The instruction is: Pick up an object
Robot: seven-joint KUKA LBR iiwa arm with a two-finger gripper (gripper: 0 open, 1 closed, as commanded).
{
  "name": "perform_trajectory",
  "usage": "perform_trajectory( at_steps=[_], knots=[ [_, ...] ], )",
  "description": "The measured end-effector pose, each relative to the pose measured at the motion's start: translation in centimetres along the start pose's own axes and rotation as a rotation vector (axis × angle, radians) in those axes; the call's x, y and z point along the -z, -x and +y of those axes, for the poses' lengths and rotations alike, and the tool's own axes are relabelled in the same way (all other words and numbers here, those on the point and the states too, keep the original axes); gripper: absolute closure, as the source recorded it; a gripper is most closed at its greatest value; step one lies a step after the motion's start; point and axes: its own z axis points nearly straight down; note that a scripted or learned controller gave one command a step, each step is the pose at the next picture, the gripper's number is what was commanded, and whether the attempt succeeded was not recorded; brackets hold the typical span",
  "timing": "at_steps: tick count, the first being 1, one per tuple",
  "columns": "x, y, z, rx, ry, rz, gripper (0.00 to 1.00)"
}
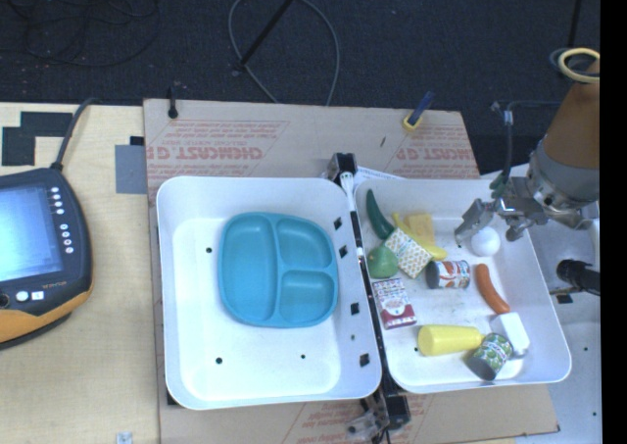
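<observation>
Hovering over the far right corner of the right bin (549, 373): gripper (484, 226), fingers spreading apart around a white ball (485, 240), ball sitting between them. Lying nearer than the ball: orange sausage (492, 289), small can (448, 274). Lying left of the ball: yellow wedge (418, 227), green pepper (378, 214). Resting in the left bin (186, 373): blue plate (278, 269).
</observation>
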Motion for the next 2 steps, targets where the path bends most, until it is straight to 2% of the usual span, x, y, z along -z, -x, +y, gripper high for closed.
perform_trajectory(
  at_steps=[1,2],
  knots=[
    [-11.1,-3.0,-1.4,0.001,0.002,-0.002,0.00],
    [-9.7,-2.9,-1.2,-0.003,0.004,0.000,1.00]
  ],
)
